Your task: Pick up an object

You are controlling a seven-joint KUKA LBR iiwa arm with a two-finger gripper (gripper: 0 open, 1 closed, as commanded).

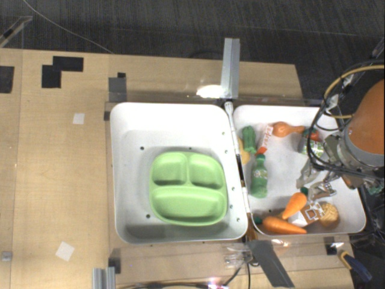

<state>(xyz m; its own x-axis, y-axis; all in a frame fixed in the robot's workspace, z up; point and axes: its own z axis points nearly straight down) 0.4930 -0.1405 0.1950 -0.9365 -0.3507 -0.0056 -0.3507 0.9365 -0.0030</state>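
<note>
Nearest the camera, along the front wall of the right bin (358, 221), two toy carrots are seen: one carrot (283, 226) lies flat against the front rim, and a second, shorter carrot (294, 204) is tilted up just behind it, its tip close to the first. Just beside them to the right, a small brown bread-like piece (328, 213) is seen in the corner, with a small white-and-red tagged item (312, 212) between it and the carrots. Above this cluster the gripper (317, 182) is positioned over the right half of the bin, its metal fingers (308, 174) pointing down near the shorter carrot; whether they are spread or closed cannot be told, and nothing is seen held between them. Further back, a green bottle (259, 174) with a red cap lies near the bin's left wall, a green vegetable piece (248, 138) is seen behind it, and an orange gourd-shaped toy (283, 129) rests near the far wall. In the left bin (126, 161), well apart from the gripper, a green divided plate (188, 187) is seen lying flat. Both bins are set on a wooden bench (54, 179).
</note>
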